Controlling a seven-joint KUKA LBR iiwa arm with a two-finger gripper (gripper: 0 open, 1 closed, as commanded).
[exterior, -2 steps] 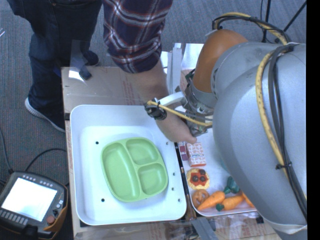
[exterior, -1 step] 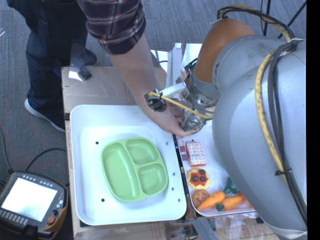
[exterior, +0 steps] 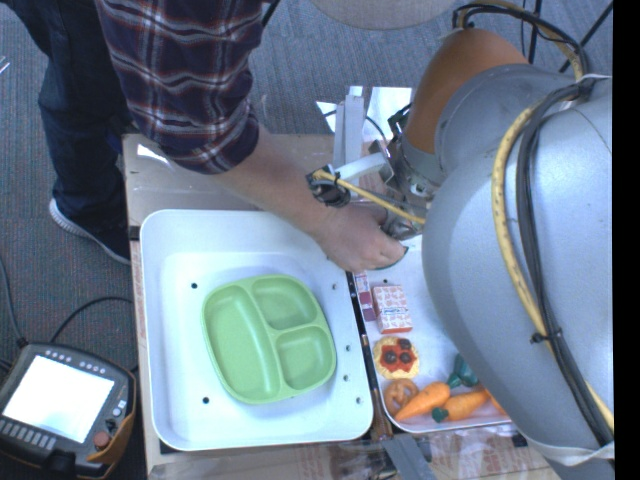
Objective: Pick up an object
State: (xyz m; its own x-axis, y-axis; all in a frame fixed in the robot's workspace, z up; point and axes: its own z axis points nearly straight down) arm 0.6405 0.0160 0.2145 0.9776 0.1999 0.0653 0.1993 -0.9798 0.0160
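Carrot [exterior: 425, 400] long axis left-right, tip left; red carton [exterior: 392, 308] lengthwise up-down

A robotics lab — teach pendant [exterior: 62, 400] on carpet, bench-mounted arm [exterior: 520, 258].

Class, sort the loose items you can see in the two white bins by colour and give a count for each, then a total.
Green: 1, the divided plate
Red and white: 1, the small carton
Yellow and red: 1, the toy pizza
Orange: 2, the carrots
Total: 5; the arm may hide others.
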